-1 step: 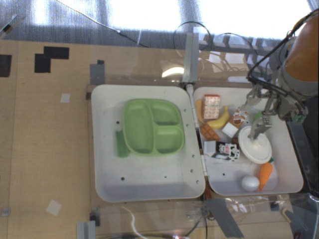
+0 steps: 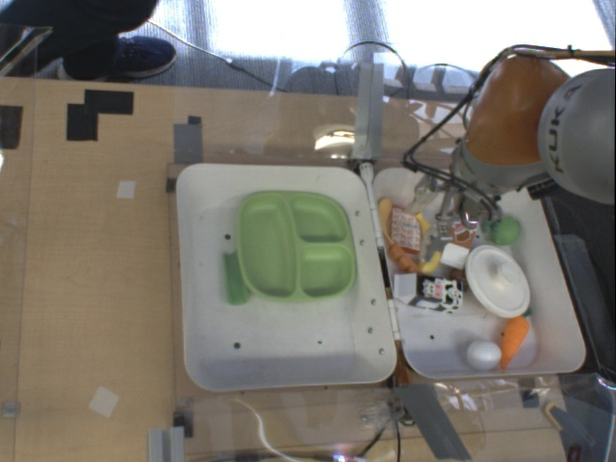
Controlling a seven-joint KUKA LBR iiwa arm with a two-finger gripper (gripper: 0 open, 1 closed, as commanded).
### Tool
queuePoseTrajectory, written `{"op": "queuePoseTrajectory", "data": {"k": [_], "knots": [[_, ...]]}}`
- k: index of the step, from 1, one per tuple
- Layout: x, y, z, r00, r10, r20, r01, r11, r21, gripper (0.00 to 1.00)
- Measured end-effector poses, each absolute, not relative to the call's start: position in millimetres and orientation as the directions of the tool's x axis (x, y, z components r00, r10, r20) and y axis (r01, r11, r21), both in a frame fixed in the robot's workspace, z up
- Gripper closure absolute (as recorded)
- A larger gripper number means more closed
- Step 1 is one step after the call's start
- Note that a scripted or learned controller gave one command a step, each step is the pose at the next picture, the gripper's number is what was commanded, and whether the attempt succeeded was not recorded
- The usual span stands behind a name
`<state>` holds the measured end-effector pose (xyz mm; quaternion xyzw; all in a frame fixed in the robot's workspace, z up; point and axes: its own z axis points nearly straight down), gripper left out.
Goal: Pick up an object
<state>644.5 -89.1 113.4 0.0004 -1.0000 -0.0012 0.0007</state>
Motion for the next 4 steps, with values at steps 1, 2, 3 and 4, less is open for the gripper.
{"op": "queuePoseTrajectory", "data": {"k": [1,2,3,4], "knots": [[544.0,-154.1,91.8,-0.959,-0.282,-0.015,-0.281,0.960,-0.010,0.00],[628.9,-172.9,90.9,-0.994,-0.107,-0.006,-0.107,0.994,-0.003,0.00],[629.1,-157.8,93.9,-0.990,-0.138,-0.018,-0.138,0.990,-0.010,0.00],[634.3,-108.9,94.4,-0.997,-0.080,-0.013,-0.080,0.997,-0.013,0.00]]}}
